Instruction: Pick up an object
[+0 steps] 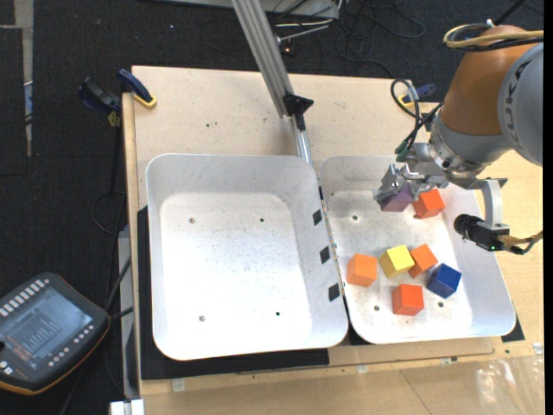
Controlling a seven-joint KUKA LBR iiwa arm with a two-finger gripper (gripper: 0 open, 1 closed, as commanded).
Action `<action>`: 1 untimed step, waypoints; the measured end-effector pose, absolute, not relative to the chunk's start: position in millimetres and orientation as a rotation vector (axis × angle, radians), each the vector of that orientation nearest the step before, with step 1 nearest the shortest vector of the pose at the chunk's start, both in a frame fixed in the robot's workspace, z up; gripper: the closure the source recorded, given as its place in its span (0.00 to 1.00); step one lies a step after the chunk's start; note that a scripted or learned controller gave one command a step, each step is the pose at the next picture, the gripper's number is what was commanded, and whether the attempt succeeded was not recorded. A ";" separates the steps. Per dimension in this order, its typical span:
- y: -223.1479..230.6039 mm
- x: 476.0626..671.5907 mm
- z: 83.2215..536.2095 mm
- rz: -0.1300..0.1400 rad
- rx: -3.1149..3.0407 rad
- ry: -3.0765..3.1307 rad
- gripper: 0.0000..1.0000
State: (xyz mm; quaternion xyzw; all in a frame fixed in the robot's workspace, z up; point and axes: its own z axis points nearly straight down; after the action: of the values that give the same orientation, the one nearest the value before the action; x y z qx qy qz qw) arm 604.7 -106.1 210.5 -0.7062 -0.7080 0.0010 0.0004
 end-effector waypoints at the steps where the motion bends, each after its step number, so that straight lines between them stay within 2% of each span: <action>1: -53.8 589.8 205.0 0.002 -2.211 -2.226 1.00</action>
State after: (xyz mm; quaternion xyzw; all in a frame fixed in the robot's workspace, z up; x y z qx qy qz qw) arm 589.8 -53.8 205.0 -0.7047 -0.7095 0.0007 0.0020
